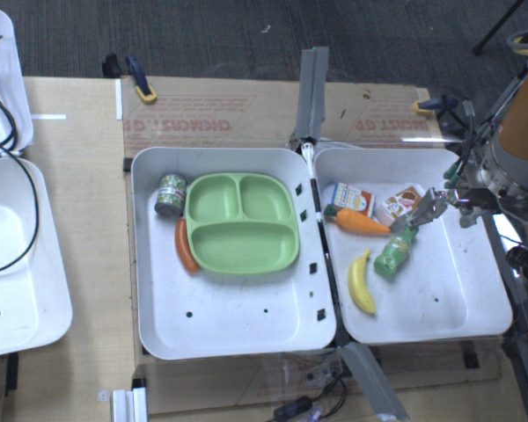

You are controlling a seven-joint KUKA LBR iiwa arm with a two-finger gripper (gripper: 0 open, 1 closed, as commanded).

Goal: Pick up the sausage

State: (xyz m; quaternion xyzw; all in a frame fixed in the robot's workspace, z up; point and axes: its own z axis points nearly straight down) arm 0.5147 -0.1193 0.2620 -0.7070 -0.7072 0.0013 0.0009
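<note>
The sausage, a short orange-red link, lies in the left bin, pressed along the left edge of the green divided plate and just below a small can. My gripper hangs over the right bin, far to the right of the sausage. It is tilted down to the left, with its tip just above the cap end of a green bottle.
The right bin holds a carrot, a banana, the green bottle and two small cartons at its back. A raised divider separates the bins. The plate covers the middle of the left bin.
</note>
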